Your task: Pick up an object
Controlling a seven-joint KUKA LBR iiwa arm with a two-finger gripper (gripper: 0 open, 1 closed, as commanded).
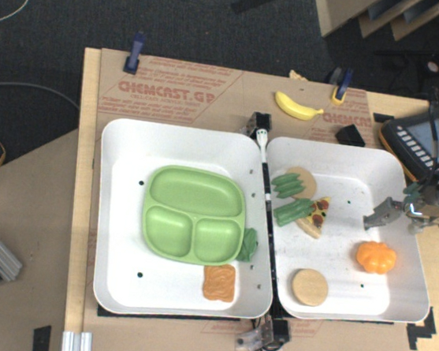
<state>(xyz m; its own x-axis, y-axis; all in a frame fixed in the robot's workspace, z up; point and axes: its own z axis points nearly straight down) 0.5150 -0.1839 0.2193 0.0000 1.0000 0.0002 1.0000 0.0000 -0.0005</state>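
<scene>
Reaching in over the right edge of the right bin [412,258], the claw [385,213] hangs above the white floor with nothing between its fingers. From where I stand its fingers look a little spread, not pressed together, though they are small and grey and hard to read.

Just below the claw, close to the bin's right edge, sits an orange toy [374,257], round and lumpy like a little pumpkin. It is the nearest thing to the claw, lying toward the bin's front edge from the fingertips. It is round, so it has no long side to line up with. I think the claw only needs to slide a bit toward the front edge and drop down over it.

Other things are farther off. A tan round disc [310,287] lies near the front edge of the right bin. A pile of green pieces and a pizza slice [299,204] sits by the bin's left edge.

In the left bin [113,197], a green tray [194,215] fills the middle. An orange slab [220,282] lies near the front edge.

A yellow banana [296,107] rests on the brown board [174,90] behind the bins.
</scene>
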